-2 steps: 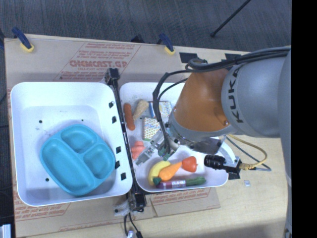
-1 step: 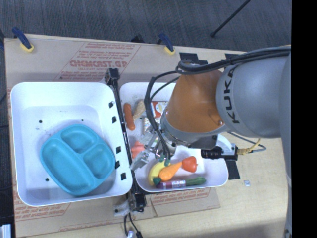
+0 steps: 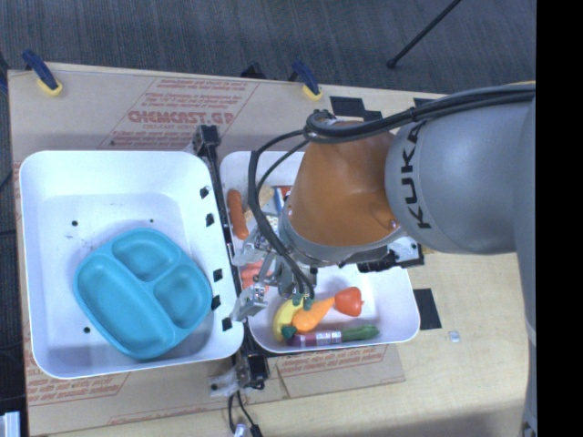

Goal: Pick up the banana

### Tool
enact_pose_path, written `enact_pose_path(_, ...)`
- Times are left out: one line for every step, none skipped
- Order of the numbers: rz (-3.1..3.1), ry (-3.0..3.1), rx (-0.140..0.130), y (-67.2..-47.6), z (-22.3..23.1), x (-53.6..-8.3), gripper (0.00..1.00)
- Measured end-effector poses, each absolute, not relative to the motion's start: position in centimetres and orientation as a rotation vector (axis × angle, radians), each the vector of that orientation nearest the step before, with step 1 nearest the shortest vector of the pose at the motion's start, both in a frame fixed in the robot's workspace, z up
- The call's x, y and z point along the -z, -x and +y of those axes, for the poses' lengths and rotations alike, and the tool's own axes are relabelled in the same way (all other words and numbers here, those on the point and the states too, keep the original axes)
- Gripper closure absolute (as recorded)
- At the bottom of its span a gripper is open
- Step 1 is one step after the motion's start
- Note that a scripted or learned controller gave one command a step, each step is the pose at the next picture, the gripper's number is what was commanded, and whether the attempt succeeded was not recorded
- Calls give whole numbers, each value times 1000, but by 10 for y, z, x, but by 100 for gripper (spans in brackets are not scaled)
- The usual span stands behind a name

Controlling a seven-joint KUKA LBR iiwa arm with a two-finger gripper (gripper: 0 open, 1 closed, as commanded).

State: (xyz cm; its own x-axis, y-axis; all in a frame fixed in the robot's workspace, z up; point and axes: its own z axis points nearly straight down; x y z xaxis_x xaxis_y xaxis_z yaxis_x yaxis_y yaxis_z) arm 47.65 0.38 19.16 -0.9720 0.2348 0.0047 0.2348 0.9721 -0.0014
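Observation:
The yellow banana (image 3: 286, 316) lies near the front of the right bin (image 3: 401, 321), partly under an orange carrot (image 3: 312, 312). My gripper (image 3: 273, 282) hangs just above and left of the banana, close to the bin's left wall. Its metal fingers (image 3: 258, 291) point down toward the front left. Nothing shows between them. The arm's orange band and grey body cover most of the right bin behind the gripper.
A red pepper (image 3: 349, 300), a green vegetable (image 3: 359, 333) and a small marker-like stick (image 3: 316, 339) lie beside the banana. An orange sausage-like piece (image 3: 238, 213) rests at the bin's left wall. The left bin (image 3: 55, 189) holds a blue divided plate (image 3: 141, 289).

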Motion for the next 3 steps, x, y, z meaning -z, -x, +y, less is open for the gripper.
enact_pose_path(-3137, -38, -1, -477, 0, -192, 0)
enact_pose_path(-3132, -259, -1, -482, -26, -193, 0)
enact_pose_path(-3134, -232, -2, -481, -78, -192, 0)
